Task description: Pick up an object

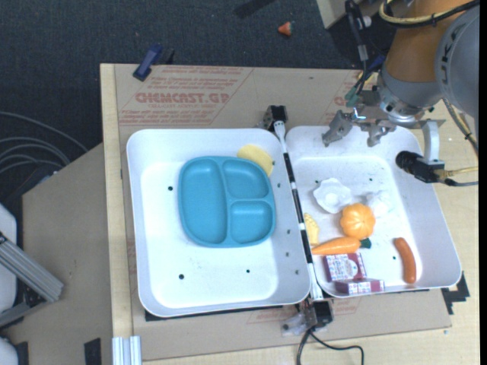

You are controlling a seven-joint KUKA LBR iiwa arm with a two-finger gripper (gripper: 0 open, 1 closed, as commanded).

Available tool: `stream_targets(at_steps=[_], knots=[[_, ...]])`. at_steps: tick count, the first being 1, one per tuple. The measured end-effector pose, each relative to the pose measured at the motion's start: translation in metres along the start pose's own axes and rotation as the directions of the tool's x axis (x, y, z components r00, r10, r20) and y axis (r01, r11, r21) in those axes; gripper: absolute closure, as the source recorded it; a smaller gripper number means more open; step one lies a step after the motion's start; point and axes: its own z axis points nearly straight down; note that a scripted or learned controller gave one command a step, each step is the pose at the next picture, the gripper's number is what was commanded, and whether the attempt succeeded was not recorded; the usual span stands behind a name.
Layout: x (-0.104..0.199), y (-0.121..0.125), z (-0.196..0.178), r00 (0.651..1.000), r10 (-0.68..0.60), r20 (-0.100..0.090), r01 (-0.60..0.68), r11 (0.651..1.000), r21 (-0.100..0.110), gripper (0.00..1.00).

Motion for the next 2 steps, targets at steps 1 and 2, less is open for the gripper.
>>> stream_targets(at_steps=[1, 2], knots=[[-0.015, 0.014, 0.108, 1.0, 0.001, 0.0, -0.001, 1.0, 0.001, 0.0], [-0.001, -0.047, 0.107, 1.0, 0.001, -0.001, -0.001, 1.0, 0.001, 0.0]])
